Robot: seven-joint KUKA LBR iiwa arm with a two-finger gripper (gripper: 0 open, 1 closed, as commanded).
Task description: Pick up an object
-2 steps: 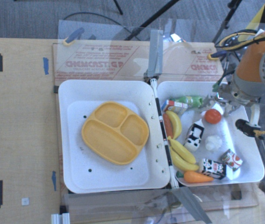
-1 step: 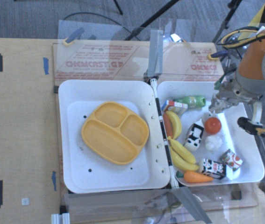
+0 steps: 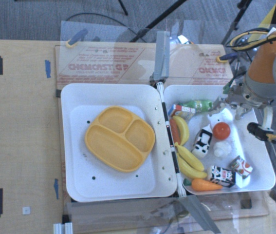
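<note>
Tomato [image 3: 221,130], the red round item nearest the gripper [image 3: 232,106], is the object I read as the likely pick candidate; it lies in the right bin [image 3: 269,172], free of any grasp. Taking the tomato as landmark: a whitish lump [image 3: 222,149] lies just below it, a black-and-white cow-patterned carton [image 3: 203,142] stands just to its left, and two bananas [image 3: 186,150] run further left along the bin's inner wall. A green bottle [image 3: 196,105] lies above and to the left of the tomato, near the bin's far wall. A second cow-patterned carton [image 3: 222,175], a small red-and-white pack [image 3: 243,166] and a carrot [image 3: 206,184] lie below the tomato, toward the near wall. The left bin [image 3: 74,145], well left of the tomato, holds a yellow divided plate [image 3: 120,138]. The gripper hangs just above and to the right of the tomato, low over the right bin's far corner. I cannot tell from this view how its claw is set, and I see nothing held in it. Status, as I judge it: no object is lifted; final alignment, descent, closure and lift all remain.
</note>
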